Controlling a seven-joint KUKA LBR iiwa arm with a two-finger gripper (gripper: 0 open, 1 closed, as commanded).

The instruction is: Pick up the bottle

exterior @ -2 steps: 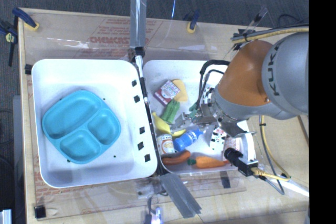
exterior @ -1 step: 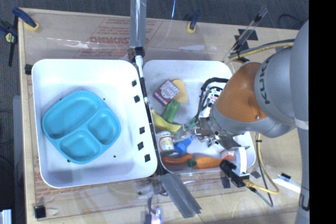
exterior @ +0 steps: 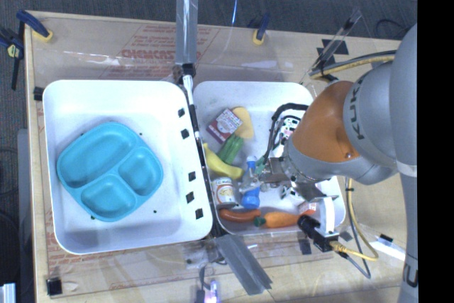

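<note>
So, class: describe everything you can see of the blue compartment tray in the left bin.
The blue tray is a rounded, glossy, plastic-looking dish in light turquoise, moulded into three shallow compartments split by raised ridges. It lies flat and face up, turned at a slant to the bin's sides, on the floor of the left white bin. Nothing sits in it, and only the bin floor touches it.

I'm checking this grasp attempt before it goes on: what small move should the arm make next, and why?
Probably a short, straight descent, then a close. The gripper sits low in the right bin, right over the small bottle with the blue cap, which lies among a banana, a carrot and a can. Nothing shows as held yet, and the clutter leaves little room sideways.
</note>
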